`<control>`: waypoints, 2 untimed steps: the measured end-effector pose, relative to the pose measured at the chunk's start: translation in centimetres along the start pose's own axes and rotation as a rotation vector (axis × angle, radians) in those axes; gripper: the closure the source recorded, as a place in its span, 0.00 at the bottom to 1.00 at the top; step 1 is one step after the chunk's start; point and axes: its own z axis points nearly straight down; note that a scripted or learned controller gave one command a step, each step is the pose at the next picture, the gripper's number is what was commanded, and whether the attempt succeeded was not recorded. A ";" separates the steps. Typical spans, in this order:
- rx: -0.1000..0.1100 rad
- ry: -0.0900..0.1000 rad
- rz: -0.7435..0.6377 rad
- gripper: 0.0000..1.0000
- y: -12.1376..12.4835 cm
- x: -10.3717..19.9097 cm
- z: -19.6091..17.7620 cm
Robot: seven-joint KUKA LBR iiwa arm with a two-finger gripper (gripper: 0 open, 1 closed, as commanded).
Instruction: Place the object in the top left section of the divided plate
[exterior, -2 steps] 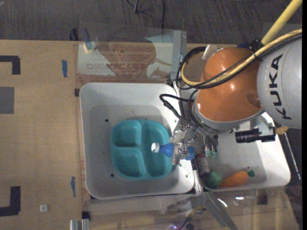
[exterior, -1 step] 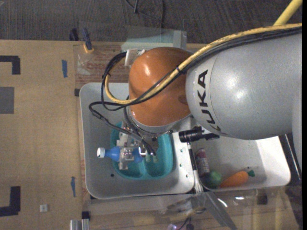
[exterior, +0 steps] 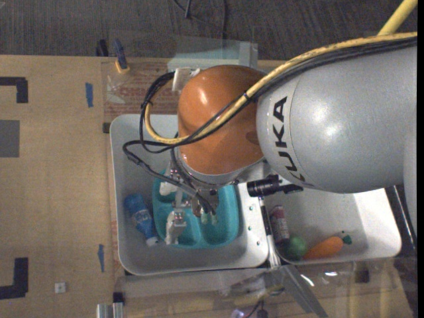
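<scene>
We see the claw [exterior: 177, 222] hanging low over the teal divided plate [exterior: 228, 211], which lies in the left bin [exterior: 126, 177], and something small and white appears to sit between its fingers, just above the plate's near-left part; the wrist crowds the view, so we cannot be sure that this pale piece is the object and not part of the claw itself, nor can we tell whether the claw is clenched or released. If it is the object, we judge it light and stiff, likely smooth plastic that could slip, so a hold across its narrow middle would suit it best. A blue bottle [exterior: 139, 217] lies in the same bin just left of the plate, touching or nearly touching its rim. In the right bin [exterior: 377, 211] lie an orange carrot [exterior: 326, 247], a green ball [exterior: 297, 246] just beside it, and a slim dark-red thing [exterior: 280, 222] against the left wall. The arm [exterior: 344, 118] reaches in from the right, its orange band [exterior: 218, 121] directly over the plate's far side, the wrist pointing steeply down toward the table.
</scene>
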 end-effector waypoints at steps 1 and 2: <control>-0.002 -0.004 -0.001 1.00 0.1 -0.1 -1.0; 0.002 0.004 0.157 1.00 -5.7 -0.2 5.3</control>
